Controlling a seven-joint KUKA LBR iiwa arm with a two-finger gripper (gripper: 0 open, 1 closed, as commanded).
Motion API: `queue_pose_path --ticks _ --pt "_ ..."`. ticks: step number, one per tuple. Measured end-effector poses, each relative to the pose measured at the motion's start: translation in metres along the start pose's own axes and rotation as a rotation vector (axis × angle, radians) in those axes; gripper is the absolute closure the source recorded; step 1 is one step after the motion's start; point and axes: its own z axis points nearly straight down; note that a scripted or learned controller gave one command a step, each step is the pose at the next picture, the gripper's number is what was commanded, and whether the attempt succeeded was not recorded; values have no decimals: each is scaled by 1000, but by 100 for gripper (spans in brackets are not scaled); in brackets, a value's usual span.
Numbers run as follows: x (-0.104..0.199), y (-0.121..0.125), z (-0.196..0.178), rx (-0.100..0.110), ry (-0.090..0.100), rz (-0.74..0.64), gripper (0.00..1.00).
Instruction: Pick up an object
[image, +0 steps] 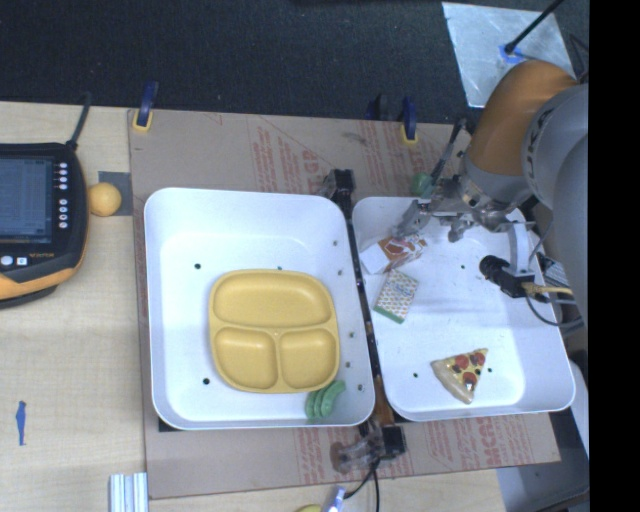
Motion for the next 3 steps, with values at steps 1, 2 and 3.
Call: queue_pose_path --ticks 1,2,3 --pt "16 1 13 -4 -1 2 0" --pt "15 3 0 -8 -1 -1 100" --pt "15 3 0 -8 -1 -1 0"
